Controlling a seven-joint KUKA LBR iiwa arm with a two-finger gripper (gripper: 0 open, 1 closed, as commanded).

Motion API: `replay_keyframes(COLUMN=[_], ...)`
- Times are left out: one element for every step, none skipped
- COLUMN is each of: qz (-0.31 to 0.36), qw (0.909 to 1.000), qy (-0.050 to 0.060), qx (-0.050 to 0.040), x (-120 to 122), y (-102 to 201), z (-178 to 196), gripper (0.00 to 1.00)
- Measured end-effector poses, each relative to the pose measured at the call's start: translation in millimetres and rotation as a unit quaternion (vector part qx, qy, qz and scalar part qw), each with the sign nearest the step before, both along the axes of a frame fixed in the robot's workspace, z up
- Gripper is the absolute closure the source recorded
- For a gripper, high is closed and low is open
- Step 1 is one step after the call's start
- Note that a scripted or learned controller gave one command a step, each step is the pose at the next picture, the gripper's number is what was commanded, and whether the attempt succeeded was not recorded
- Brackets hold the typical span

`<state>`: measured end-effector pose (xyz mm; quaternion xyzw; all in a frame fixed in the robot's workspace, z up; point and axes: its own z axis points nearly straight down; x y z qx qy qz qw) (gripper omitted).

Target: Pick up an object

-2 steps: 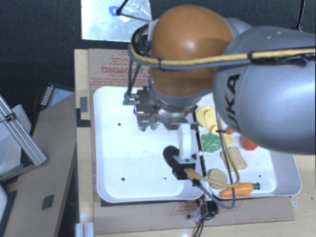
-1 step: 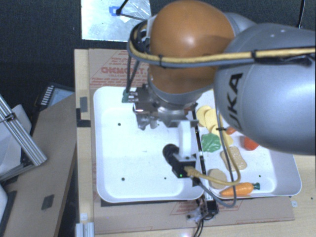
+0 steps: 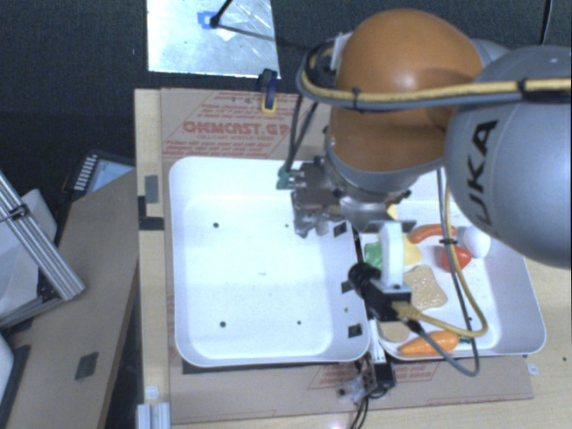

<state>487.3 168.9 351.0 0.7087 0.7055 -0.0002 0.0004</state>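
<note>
Hanging over the smooth white left bin (image 3: pixel 232 329), the boxy metal claw (image 3: pixel 308 226) hides whether its grip is closed.

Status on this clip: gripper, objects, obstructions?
Gripper low at left bin's right edge, nothing seen held. Objects piled in right bin. Arm overhangs the pile.

We see the arm (image 3: pixel 500 141) cut off at the picture's right edge, at three o'clock. Its orange band (image 3: pixel 407 79) hides much of the right bin (image 3: pixel 527 324), and the small items (image 3: pixel 427 289) at five o'clock are partly covered and too small to name.
</note>
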Motion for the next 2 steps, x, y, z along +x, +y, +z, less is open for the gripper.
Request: replay_keyframes(qz=[0.007, 0.002], qw=[1.0000, 1.0000], qy=[0.004, -0.002], qx=[-0.0001, 0.0015], x=[-3, 0], y=[69, 44], z=[-95, -42], gripper=[1.00, 1.00])
